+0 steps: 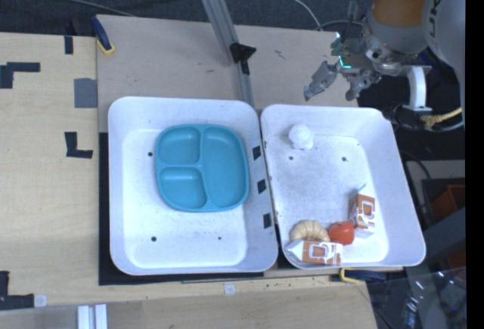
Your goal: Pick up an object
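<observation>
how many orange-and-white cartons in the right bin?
2. One carton by the right wall; the other at the near edge, beside the croissant and tomato.

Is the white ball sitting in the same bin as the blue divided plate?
No: the white ball lies at the far end of the right bin, while the blue divided plate sits in the left bin.
</observation>
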